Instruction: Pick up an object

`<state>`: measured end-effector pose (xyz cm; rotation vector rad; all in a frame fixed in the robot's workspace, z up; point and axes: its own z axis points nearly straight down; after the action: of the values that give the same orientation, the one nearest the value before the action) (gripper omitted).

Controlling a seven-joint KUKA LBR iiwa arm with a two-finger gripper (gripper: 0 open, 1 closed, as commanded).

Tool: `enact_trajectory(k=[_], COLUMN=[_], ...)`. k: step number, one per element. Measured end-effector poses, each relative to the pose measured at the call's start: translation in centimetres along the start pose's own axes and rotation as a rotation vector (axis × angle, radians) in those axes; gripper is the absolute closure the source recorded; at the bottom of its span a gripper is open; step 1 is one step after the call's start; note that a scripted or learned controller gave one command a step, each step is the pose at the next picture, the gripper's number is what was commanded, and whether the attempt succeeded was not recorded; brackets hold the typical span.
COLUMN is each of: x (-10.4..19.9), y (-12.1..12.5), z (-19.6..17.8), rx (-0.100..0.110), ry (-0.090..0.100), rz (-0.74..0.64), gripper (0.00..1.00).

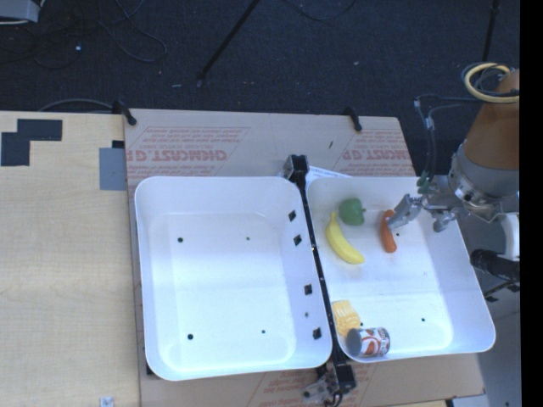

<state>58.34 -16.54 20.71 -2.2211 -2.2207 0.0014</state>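
Curved yellow banana [344, 241] – smooth, beside a rounded green pepper [352, 211].

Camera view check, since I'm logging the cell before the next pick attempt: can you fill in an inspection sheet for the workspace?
Surface: two white bins side by side on cardboard over a wooden bench; left bin, right bin.
Job's things: all in the right bin: banana, green pepper, orange carrot, yellow corn, can on its side near the front wall.
Clutter: nothing seen.
Grippers: claw hangs over the right bin's far right part, just right of the carrot; nothing visibly held.
Cables: loose cables on the dark floor beyond the bench.
Surroundings: dark carpet, grey patches on the bench.
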Motion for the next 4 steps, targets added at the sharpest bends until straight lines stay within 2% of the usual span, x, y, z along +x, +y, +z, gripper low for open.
enact_trajectory(k=[1, 2, 3, 4], x=[-0.2, -0.3, 7.0, 15.9], y=[3.7, 3.7, 6.0, 2.5], z=[12.6, 11.0, -4.5, -0.3], rx=[0.002, 0.001, -0.018, 0.007], ry=[0.0, 0.0, 0.001, 0.003], rz=[-0.004, -0.003, -0.009, -0.007], gripper=[0.0, 1.0, 1.0, 1.0])
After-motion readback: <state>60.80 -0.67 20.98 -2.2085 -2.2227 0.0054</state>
